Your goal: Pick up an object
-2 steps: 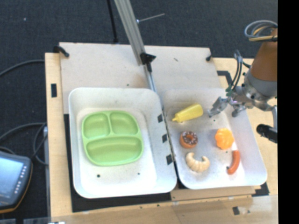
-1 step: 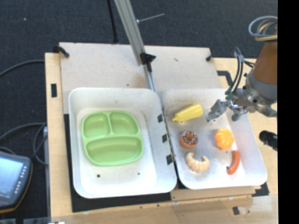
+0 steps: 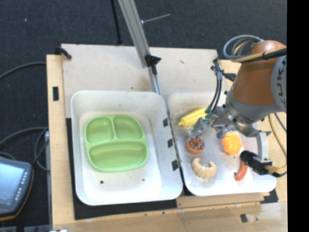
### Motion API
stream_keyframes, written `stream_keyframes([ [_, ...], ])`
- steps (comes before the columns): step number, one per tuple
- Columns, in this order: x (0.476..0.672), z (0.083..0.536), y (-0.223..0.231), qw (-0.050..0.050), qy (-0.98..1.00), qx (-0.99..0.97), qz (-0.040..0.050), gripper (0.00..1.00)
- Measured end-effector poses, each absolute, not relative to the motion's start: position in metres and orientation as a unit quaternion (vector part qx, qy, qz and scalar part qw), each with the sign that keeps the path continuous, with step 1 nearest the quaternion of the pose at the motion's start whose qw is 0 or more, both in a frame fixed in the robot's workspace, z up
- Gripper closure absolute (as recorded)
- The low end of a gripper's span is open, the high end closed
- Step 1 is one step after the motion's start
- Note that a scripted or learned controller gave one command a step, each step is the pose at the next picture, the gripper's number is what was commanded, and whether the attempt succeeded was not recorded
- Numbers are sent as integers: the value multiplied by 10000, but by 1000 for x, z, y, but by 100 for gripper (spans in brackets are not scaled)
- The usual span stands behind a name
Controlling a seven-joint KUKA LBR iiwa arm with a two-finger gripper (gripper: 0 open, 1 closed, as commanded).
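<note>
My gripper (image 3: 207, 126) hangs over the right bin (image 3: 212, 190), open with nothing between its fingers. It is just right of a yellow corn cob (image 3: 191, 116) and above a chocolate donut (image 3: 195, 144). An orange bell pepper (image 3: 231, 143) lies right below the wrist. A tan croissant (image 3: 204, 168) rests near the bin's front. A red chili (image 3: 240, 172) lies at the front right, partly behind the robot's own hardware.
The left bin (image 3: 82, 187) holds a green divided plate (image 3: 116, 142). A slanted metal post (image 3: 137, 28) rises behind the bins, its foot near the wall between them. The arm's orange wrist (image 3: 258, 81) covers the right bin's back right corner.
</note>
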State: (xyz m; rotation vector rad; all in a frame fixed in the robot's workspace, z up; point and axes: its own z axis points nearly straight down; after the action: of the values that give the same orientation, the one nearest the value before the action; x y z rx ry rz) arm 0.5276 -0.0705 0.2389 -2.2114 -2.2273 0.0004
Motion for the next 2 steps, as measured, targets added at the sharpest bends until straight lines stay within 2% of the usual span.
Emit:
stream_keyframes([
  [1,544,251,0,1,-7106,-7036,-16,0],
  [2,581,262,-98,-30,-7051,-7091,3,0],
])
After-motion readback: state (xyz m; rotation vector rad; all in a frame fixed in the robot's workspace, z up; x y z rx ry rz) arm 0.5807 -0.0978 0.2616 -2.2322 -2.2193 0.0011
